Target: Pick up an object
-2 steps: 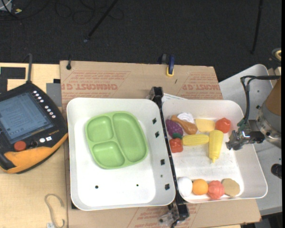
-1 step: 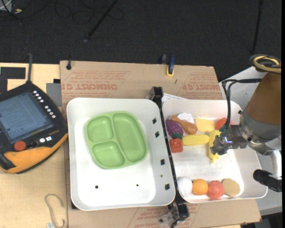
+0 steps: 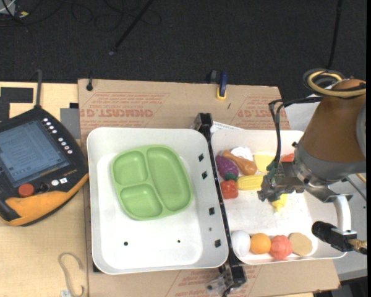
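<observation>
White bins (image 3: pixel 105 240), two; one green tray (image 3: pixel 151 182); tool (image 3: pixel 273 189) (grip unreadable) over toys.

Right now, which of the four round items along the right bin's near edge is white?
The white egg-shaped piece at the row's left end; its neighbours are orange, red and tan.

Bright, even overhead light falls on the two shallow white plastic bins (image 3: pixel 105 159), which glare almost to pure white. The dark floor behind stays dim, nearly black. Shadows are soft and short, pooling under the grey arm with its orange band (image 3: pixel 337 129). The picture is slightly soft and grainy throughout.
</observation>
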Controlling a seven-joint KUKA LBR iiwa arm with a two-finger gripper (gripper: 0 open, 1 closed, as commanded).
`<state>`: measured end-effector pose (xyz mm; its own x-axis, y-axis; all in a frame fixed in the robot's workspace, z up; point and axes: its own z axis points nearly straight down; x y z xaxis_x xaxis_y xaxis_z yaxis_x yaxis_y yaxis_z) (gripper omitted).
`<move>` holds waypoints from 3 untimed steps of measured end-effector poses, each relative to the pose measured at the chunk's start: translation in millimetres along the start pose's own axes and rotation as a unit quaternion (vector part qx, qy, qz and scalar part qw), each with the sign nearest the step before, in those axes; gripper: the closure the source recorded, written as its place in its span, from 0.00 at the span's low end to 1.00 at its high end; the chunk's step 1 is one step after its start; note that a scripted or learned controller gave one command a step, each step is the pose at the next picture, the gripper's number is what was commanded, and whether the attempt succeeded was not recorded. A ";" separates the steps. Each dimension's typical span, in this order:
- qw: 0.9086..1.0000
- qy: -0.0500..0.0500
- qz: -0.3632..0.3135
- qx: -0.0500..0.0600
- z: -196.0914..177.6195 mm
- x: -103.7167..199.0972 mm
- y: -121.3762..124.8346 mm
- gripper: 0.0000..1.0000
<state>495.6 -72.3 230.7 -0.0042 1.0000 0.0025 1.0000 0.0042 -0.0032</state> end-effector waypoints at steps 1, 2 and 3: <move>1.000 0.000 0.000 0.001 13.6 51.2 -4.7 1.00; 1.000 -0.001 0.002 0.000 -4.8 64.0 -10.1 1.00; 1.000 -0.001 0.001 0.002 14.4 69.3 -5.1 1.00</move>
<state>490.2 -3.0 216.4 -0.0017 1.0000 0.0004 1.0000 0.0017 -0.0063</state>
